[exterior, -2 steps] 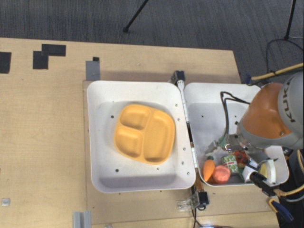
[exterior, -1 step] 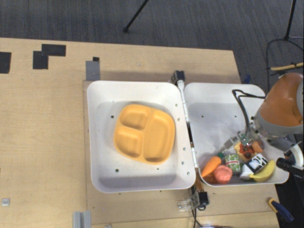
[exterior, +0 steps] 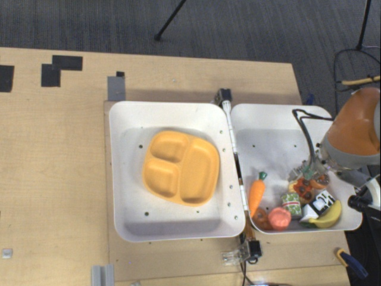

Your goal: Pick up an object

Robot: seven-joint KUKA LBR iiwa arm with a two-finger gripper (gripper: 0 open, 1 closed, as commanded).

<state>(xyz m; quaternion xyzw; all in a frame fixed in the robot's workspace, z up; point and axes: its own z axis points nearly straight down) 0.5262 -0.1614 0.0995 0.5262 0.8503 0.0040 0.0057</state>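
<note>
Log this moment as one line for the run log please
stage: arm over right bin | gripper: low above toy pile, fingers unclear | carrot, banana lying in bin | left bin: yellow tray

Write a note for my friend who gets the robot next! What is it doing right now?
Gripper: down in the right bin over the toy pile; whether it is open or shut can't be seen.
Things: carrot, pink toy, banana and small boxes crowd the right bin's near corner. Yellow divided plate lies in the left bin.
Done: nothing visibly picked.
Left: grab one object and lift it.
</note>
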